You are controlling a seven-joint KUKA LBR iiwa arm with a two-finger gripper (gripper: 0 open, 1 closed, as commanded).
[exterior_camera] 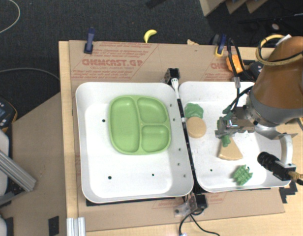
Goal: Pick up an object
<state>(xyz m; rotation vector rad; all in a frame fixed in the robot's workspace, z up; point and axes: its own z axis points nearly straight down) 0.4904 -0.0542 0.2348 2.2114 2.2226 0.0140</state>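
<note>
Lowest in the frame among the loose things, a small dark-green toy [242, 175] lies near the bottom edge of the right bin [210, 181]. Just above it sits a tan wedge [230, 154], and further up and left a round tan piece [196, 128] touches a flat green piece [194, 110]. The left bin [92, 176] carries a light-green divided plate [140, 125].

From the right side of the frame the arm [279, 90] reaches in, and its pincer [226, 132] hangs low over the middle of the right bin — right above the upper tip of the wedge, where a small greenish bit [225, 140] shows. Whether the pincer is spread or closed I cannot tell; nothing can be seen between its tips.

The wedge looks like the likeliest target. To do this step well, I would centre the pincer over the wedge's thick part rather than its narrow tip, straddle its short width, and descend squarely — a grip on the tip would likely slip off.
</note>
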